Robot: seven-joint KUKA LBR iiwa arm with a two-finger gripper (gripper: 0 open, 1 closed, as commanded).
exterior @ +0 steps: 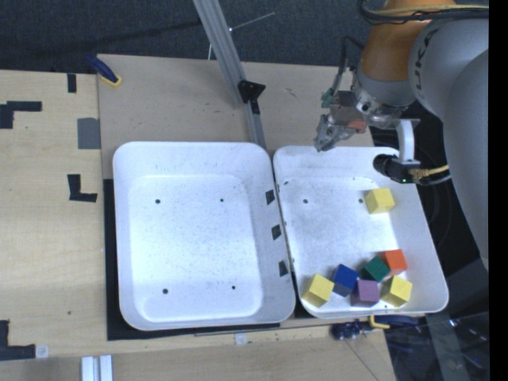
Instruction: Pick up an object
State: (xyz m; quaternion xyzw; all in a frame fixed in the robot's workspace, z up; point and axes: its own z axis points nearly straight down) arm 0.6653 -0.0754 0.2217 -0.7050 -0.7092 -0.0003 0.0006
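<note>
Up top, hand (327,141) over right bin's (333,213) far rim, grip unclear, yellow cube (379,201) well apart.

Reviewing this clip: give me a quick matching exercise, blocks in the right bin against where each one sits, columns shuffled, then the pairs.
Things:
1. lone yellow block
2. blue block
3. orange block
4. purple block

Places:
A. between a yellow block and the green block, in the near cluster
B. apart from the others, by the right bin's right wall
C. at the near edge, just below the green block
D. top right of the cluster, touching the green block

Pairs: 1-B, 2-A, 3-D, 4-C
</note>
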